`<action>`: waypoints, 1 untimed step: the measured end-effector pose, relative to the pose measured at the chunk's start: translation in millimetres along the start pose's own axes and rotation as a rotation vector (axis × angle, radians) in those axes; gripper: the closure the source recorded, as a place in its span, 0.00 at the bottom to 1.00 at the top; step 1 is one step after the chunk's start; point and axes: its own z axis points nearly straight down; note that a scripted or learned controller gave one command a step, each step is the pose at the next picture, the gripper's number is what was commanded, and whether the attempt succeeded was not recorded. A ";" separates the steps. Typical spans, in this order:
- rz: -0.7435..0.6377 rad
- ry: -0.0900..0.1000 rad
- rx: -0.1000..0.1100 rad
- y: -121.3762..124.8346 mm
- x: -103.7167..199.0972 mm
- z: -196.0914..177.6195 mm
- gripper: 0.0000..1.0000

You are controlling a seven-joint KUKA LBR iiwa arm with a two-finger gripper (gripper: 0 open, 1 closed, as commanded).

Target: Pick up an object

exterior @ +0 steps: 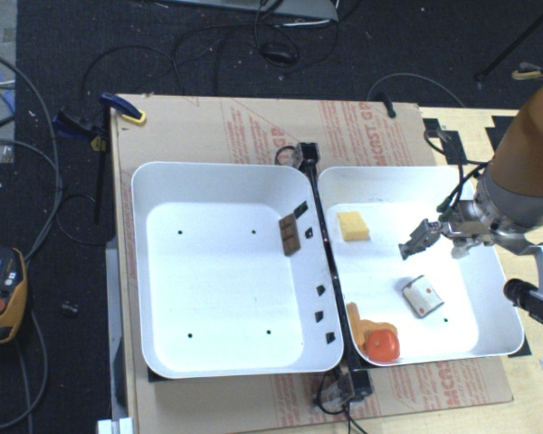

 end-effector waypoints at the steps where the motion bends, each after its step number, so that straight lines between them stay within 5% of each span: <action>1: 0.000 0.000 0.000 0.2 0.0 -10.1 1.00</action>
